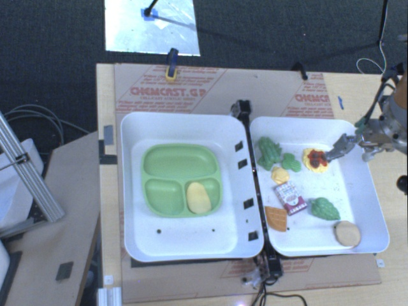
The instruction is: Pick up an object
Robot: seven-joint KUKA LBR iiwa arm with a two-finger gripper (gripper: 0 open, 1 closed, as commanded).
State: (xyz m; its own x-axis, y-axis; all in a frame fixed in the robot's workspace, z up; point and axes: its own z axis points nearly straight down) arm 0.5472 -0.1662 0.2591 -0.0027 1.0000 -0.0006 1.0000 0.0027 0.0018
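Likely target is the red and yellow toy (315,159) near the back of the right bin (366,196), since the gripper (336,148) sits right at its right edge, tip touching or just above it, hard to say which. Can't tell how far open the gripper is, and nothing is visibly held between its parts, so I'd call this pre-grasp, not a pick. Close neighbours: small green piece (291,163) just left of the toy, larger green leafy piece (269,150) beyond that near the divider, yellow chunk (280,174) below them. Further forward: red and white packet (290,197), orange wedge (276,218), another green leafy toy (324,208), tan round piece (347,233) at the front corner. Left bin (185,132) carries a green divided tray (182,178) with a pale yellow item (198,197) in its lower right compartment, well clear of the action. Risks: gripper comes in at a slant on the toy's edge, so closing could just nudge it left into the small green piece instead of catching it; toy looks low and flat, so a pinch may skid off the top; too deep a descent hits the bin floor on the tabletop (127,81)
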